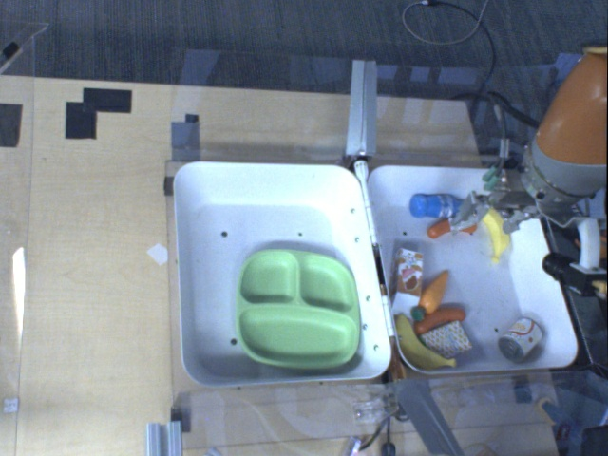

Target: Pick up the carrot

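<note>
Lying in the right bin (560, 345), the carrot (433, 292) is a short orange taper, tilted, with its narrow end pointing up and away from the small printed carton (409, 270) that sits just beside it. It rests below and to the left of the end effector (489, 207), well apart from it. Whether the end effector is released or clenched cannot be told at this resolution; it hovers over the upper part of the right bin, close to a blue bottle (432, 204), an orange piece (440, 227) and a yellow item (494, 236). Below the carrot lie a red-orange item (442, 317), a banana (420, 347) and a patterned pouch (450, 337). A small can (520, 338) sits toward the bin's lower right corner.

Further left of the end effector, the left bin (204, 198) holds a green divided plate (298, 306). Both bins rest on a pale wooden counter (85, 283). Dark carpet (237, 8) with a looped cable (446, 17) lies beyond.
</note>
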`<state>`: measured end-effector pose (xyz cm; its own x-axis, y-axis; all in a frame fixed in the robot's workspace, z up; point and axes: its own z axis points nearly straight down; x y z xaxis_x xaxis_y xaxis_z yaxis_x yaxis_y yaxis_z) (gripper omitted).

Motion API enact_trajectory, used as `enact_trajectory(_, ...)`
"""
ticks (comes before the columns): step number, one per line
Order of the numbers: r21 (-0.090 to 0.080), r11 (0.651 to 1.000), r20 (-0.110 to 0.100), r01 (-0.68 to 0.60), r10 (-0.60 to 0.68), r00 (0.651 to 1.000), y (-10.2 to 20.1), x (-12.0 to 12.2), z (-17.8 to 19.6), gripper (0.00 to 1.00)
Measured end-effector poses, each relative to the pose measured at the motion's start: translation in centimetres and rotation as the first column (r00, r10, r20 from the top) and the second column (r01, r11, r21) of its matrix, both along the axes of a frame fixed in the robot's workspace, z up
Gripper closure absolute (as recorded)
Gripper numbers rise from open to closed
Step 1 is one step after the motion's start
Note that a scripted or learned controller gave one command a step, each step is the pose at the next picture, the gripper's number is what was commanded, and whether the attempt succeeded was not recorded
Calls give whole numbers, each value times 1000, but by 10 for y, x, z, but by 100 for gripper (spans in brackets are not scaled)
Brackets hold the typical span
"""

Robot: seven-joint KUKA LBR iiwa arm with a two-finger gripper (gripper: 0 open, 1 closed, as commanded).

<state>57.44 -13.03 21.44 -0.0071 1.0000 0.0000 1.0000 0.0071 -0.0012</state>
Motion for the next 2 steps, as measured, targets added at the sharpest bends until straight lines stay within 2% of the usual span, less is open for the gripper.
enact_trajectory(1,0,994,3,-114,114,994,12,-47,-100,0)
enact_trajectory(2,-18,981,25,-192,193,981,27,-66,-121,0)
